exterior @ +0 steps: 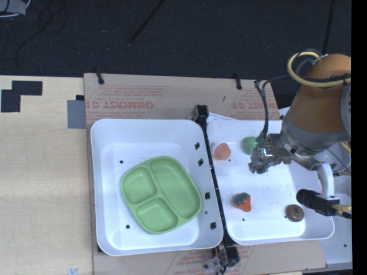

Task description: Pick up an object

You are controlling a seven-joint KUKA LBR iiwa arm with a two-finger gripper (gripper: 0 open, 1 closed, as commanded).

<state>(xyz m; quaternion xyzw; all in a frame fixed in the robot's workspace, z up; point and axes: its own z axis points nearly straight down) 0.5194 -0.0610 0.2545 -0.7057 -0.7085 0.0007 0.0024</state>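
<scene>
Down at the near edge, the brown disc [295, 212] and the orange-and-green toy [243, 201] sit on the floor of the right bin [269, 234], untouched. Further back in the same bin lie a pinkish-orange piece [222, 151] and a green lump [250, 144] — the lump just beside the gripper [259, 164], which hangs over the bin's middle. Whether it's spread wide or pinched narrow, I can't tell from this angle; nothing visibly sits in it. So by my read the pick is not yet made — choosing, closing and lifting all remain. Over in the left bin [106, 148], one green divided plate [161, 194] lies flat, its three compartments bare.
</scene>
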